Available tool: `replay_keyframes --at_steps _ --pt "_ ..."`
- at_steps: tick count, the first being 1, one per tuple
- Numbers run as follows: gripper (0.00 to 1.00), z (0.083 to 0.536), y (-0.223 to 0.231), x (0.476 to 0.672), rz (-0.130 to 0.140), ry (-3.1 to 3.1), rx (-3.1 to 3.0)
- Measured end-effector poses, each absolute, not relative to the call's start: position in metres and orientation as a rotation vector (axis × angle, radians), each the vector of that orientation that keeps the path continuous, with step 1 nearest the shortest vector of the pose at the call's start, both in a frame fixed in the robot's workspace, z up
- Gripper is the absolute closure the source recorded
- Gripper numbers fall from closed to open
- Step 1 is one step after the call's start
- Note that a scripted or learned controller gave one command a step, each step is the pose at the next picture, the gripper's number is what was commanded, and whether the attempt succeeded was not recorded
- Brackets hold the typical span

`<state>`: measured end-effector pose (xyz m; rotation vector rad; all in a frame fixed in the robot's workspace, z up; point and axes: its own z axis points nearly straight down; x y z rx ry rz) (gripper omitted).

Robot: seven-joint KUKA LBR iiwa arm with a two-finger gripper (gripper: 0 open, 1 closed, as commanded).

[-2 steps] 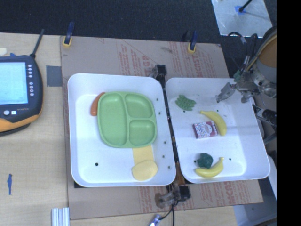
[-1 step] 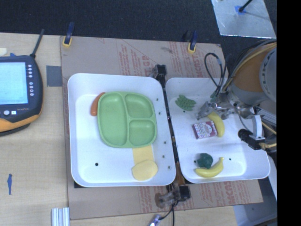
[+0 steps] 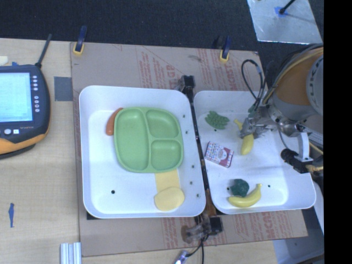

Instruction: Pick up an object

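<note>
Here, going left from the right bin's (image 3: 308,202) partner, you find the left bin (image 3: 91,147) carrying a green divided plate (image 3: 148,139), an orange piece (image 3: 110,122) at its left edge and a yellow spatula-like piece (image 3: 169,194) below. In the right bin lie a green leafy toy (image 3: 216,120), a pink packet (image 3: 219,154), a dark green lump (image 3: 239,187) touching a banana (image 3: 246,198). The small yellow piece (image 3: 247,144) sits upright-long just beneath the tool (image 3: 252,126), whose grip you cannot tell from here.
</note>
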<state>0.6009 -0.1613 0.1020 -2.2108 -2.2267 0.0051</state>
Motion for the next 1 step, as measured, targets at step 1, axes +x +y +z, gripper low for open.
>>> replay_keyframes --at_steps 1 --pt "1.0 0.1928 -0.0671 0.6478 0.0 -2.227 -2.214"
